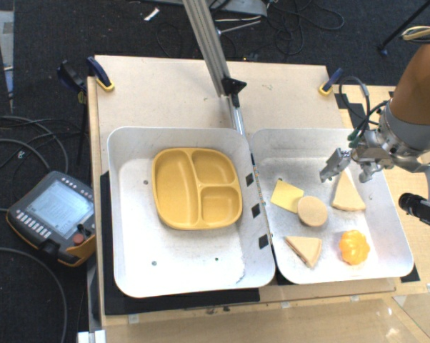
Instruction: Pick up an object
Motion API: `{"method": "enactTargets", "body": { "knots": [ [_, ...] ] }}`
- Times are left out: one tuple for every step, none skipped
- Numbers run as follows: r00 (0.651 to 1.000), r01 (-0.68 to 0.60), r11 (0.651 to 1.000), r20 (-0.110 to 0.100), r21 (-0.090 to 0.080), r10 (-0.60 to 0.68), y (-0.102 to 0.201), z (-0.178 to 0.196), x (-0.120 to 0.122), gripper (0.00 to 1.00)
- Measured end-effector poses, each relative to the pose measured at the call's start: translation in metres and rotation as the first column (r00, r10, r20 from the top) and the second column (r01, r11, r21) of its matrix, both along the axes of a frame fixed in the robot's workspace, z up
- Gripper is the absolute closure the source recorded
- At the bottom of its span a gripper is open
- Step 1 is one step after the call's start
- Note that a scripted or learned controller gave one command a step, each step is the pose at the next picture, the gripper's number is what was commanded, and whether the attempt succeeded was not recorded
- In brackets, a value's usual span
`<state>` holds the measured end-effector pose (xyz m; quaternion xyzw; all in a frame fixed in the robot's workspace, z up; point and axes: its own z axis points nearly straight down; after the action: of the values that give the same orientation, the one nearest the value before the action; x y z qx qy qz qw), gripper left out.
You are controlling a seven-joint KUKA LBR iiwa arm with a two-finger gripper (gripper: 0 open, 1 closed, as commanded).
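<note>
- The counter carries two white bins side by side, and the right bin is our landmark, since every loose piece lies in it.
- In the neighbouring left bin sits a yellow divided tray, big, rigid, smooth-rimmed. Too wide to pinch easily, I'd say.
- The gripper hangs over the right bin's far half with its jaws spread apart and nothing between them.
- Just under it, toward the bin's right wall, lies a pale wedge, the nearest candidate. It looks light and stiff; its flat slanted sides would suit a pinch across the narrow width.
- The yellow block lies at the bin's left side, touching the tan disc in the middle. Both look like light toy food, and the disc's round edge may slip.
- A second wedge sits near the bin's front wall.
- Smallest, the orange lump at the front right is glossy and rounded, likely the slipperiest pick.
</note>
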<state>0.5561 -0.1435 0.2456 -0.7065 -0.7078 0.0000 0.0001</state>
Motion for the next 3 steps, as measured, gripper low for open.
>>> {"method": "enactTargets", "body": {
  "knots": [
    [1.000, 0.001, 1.000, 0.000, 0.000, -0.001, 0.000, 0.000, 0.000, 0.00],
    [1.000, 0.002, 1.000, -0.004, 0.000, -0.002, -0.005, -0.045, -0.001, 0.00],
    [1.000, 0.002, 1.000, -0.006, 0.001, -0.002, 0.000, -0.108, -0.005, 0.00]
  ]
}}
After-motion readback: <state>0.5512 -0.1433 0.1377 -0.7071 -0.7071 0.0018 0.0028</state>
